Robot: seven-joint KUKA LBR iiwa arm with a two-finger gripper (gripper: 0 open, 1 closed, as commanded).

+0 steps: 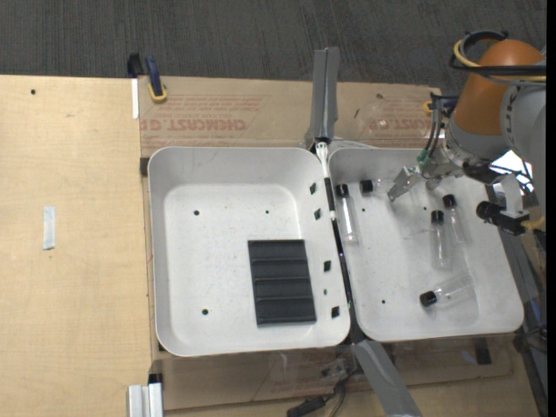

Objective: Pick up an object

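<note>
Several clear vials with black caps lie in the right bin (pixel 495 320). One vial (pixel 346 214) lies along the bin's left wall. Another vial (pixel 443 237) lies near the middle, and a third (pixel 447 295) near the front. A small black cap (pixel 367 185) sits at the back. My gripper (pixel 404 183) hangs over the back of the right bin, between the cap and the middle vial. Nothing shows in its grasp. A black ribbed block (pixel 281 281) lies flat in the left bin (pixel 174 233).
The grey arm with its orange band (pixel 486 85) comes in from the upper right over the right bin's back corner. A metal divider post (pixel 325 94) stands between the bins at the back. Bare wooden bench (pixel 69 233) lies to the left.
</note>
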